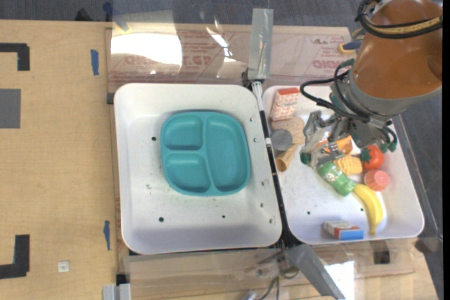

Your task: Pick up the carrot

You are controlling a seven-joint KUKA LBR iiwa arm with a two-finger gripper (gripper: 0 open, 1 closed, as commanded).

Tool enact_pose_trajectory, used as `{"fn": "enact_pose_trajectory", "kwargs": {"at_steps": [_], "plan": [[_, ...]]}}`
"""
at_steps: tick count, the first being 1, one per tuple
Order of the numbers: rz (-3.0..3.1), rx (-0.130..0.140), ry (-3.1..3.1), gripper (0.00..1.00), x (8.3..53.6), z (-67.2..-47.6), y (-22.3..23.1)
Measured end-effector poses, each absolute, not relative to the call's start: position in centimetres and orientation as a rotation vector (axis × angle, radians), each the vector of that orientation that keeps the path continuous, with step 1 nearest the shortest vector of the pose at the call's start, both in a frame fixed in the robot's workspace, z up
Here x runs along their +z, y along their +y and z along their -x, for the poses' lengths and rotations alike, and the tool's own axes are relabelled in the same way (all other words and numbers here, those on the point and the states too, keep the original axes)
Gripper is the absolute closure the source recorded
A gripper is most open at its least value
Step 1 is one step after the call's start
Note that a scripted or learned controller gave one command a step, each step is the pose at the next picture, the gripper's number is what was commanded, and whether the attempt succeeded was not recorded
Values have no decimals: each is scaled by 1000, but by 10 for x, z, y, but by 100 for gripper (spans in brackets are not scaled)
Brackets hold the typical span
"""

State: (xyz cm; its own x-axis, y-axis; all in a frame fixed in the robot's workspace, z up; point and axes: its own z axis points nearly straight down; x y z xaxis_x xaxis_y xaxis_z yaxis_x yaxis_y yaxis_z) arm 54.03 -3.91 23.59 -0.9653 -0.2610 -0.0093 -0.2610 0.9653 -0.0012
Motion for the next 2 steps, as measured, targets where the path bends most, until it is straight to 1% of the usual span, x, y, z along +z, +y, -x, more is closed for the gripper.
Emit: {"fn": "enact_pose_trajectory", "kwargs": {"at_steps": [1, 2], "plan": [[328, -6, 3109, 100, 444, -551, -99], [459, 5, 3110, 100, 311, -533, -41]]}}
